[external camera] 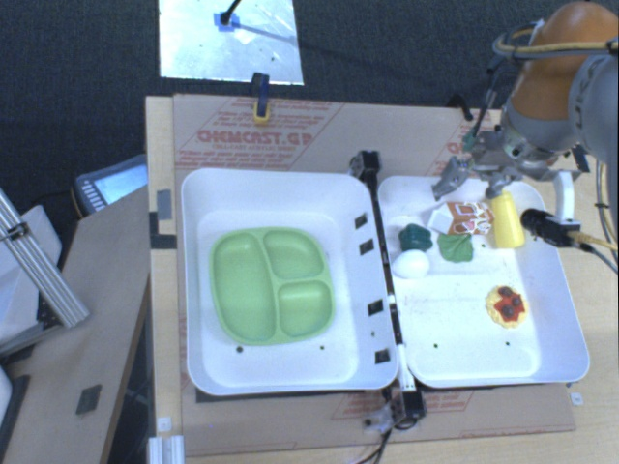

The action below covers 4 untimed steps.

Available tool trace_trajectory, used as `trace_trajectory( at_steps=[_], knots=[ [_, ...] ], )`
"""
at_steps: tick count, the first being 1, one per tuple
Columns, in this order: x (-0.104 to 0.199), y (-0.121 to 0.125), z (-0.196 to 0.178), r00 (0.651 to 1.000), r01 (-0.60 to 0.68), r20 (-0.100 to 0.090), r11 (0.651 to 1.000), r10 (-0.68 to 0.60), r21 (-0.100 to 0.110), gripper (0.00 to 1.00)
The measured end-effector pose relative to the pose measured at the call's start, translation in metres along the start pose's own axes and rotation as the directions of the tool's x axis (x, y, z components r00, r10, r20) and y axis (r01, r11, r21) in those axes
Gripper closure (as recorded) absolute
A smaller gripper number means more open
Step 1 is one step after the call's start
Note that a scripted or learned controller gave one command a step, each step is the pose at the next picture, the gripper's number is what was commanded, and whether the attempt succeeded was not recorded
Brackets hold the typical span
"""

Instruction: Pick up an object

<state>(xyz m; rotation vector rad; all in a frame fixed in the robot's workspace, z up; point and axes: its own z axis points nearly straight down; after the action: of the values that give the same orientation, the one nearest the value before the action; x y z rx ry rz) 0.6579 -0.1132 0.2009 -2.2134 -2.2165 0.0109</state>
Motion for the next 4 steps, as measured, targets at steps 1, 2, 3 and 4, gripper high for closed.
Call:
trace_trajectory(
  at_steps=[1, 2, 3, 4],
  knots=[
    [0.000, 0.003, -0.008, 1.000, 0.002, 0.002, 1.000, -0.002, -0.013, 0.00],
    [-0.001, -0.001, 0.054, 1.000, 0.000, 0.002, 1.000, 0.000, -0.009, 0.00],
    [-0.010, -0.001, 0.093, 1.000, -0.001, 0.008, 1.000, 0.002, -0.025, 0.00],
    [-0.009, 0.004, 0.092, 1.000, 0.002, 0.009, 0.999, -0.001, -0.039, 0.00]
  ],
)
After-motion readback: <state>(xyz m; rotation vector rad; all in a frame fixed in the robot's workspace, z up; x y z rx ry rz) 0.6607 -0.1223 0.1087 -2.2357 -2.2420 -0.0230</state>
